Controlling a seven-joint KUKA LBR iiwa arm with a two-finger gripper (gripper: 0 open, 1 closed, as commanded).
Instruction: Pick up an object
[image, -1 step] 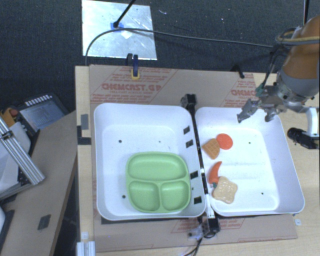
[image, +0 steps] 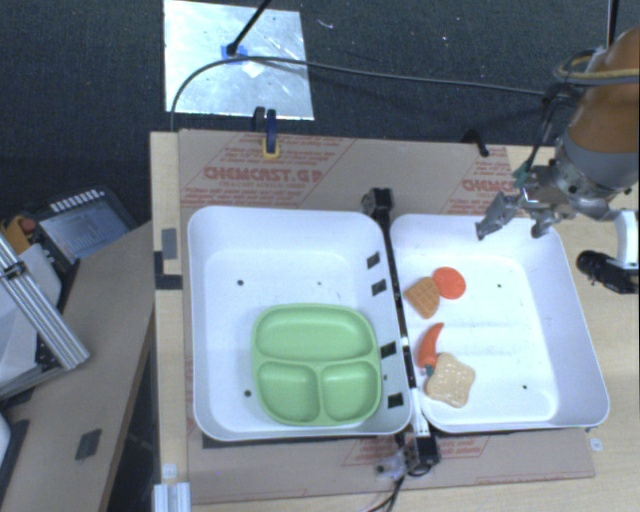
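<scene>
Two shallow white bins are seen side by side on the table (image: 120, 300), over a sheet of printed cardboard (image: 300, 165). The left bin (image: 230, 250) is occupied by a green divided tray (image: 315, 362), set toward its near-right corner, w/ three compartments.

In the right bin (image: 540, 330), four small items are grouped near the left wall. A round orange piece (image: 449, 283) is found furthest back, touching or just beside a tan waffle-like piece (image: 423, 296) to its left. Nearer the camera, a curved orange-red piece (image: 430, 344) is seen, approx. upright in the view, w/ a pale tan toast-like piece (image: 450, 381) just below and beside it; contact betw. these two can't be confirmed.

The arm is seen at upper right, its orange band (image: 605, 110) above the grey wrist. The gripper (image: 515, 225) is held above the far right corner of the right bin, well apart from the four items. Its two fingers (image: 492, 222) are spread apart, w/ nothing betw. them.

A black clip strip (image: 385, 290) is seen along the seam where the bins meet. A cable (image: 400, 75) is run across the dark floor behind, past a shiny metal plate (image: 240, 60).
</scene>
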